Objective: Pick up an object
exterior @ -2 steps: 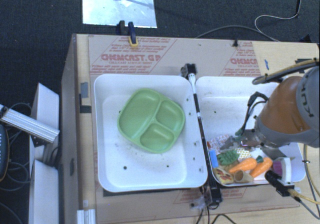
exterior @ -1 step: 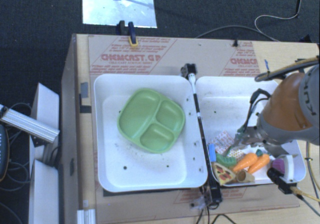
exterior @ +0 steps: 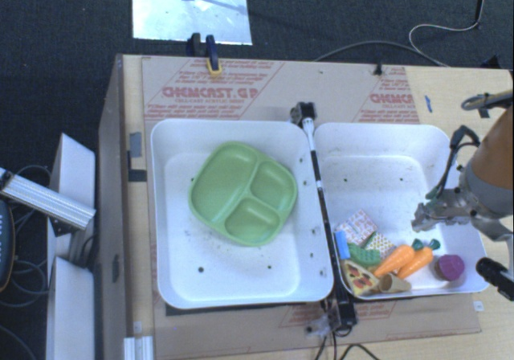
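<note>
Nearest the lens, toys crowd the right bin's front corner: pizza slice, two carrots, a purple piece, possibly a plum. Just above them hovers the end effector; whether it is spread or pressed together I cannot tell. Descending squarely over one carrot would suit. Well left, a green divided plate lies in the other bin.

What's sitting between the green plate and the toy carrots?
In the camera view, the divider where the two bins meet, then the checkered block and blue piece, lie between the green plate and carrots.
</note>
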Robot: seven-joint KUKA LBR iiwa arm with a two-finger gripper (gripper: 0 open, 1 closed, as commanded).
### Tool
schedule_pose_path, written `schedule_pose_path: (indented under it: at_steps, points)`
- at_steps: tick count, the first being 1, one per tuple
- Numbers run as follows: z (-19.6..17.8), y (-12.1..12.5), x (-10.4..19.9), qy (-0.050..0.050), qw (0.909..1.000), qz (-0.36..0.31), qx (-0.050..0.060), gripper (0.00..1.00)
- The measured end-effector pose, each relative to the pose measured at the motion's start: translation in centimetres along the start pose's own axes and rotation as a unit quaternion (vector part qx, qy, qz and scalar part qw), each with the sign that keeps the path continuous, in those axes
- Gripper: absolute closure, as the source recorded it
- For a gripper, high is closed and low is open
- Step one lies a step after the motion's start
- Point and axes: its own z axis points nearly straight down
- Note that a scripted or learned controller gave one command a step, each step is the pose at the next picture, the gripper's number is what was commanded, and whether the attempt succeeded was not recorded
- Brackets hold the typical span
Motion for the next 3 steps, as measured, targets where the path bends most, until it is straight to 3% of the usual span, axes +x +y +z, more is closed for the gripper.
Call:
schedule_pose_path:
  at_steps: [1, 2, 3]
  points:
    - [0.0, 0.0, 0.1, 0.001, 1.0000, 0.000, 0.001, 0.00]
    - [7.6, 0.2, 2.6, 0.001, 1.0000, -0.001, -0.002, 0.00]
    - [7.8, 0.0, 7.9, -0.002, 1.0000, 0.000, -0.001, 0.00]
